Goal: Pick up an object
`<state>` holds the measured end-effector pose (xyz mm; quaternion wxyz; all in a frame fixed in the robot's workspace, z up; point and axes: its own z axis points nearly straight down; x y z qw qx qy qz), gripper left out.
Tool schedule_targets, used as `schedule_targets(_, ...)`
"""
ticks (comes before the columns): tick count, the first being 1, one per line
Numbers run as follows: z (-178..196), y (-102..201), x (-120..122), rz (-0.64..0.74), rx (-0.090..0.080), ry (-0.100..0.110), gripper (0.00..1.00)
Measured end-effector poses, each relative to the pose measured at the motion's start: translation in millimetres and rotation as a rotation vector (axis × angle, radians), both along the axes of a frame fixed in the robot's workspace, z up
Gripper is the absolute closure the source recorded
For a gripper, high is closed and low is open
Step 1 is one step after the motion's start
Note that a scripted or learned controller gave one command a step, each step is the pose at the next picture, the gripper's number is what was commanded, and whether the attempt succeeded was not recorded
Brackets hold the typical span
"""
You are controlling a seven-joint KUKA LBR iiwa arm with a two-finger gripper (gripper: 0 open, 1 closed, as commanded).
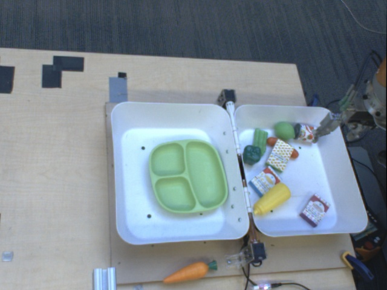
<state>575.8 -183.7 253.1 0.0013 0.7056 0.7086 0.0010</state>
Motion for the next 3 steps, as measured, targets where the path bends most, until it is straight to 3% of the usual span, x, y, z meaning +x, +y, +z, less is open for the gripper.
schedule_targets(1, -158, 43, 1, -0.001, -0.001, -0.002, 0.0)
schedule_targets(2, -166, 70, -57, -0.003, -0.001, -0.006, 0.0)
schedule_targets(3, -155, 71, -55, -0.002, -0.002, -0.012, 1.0)
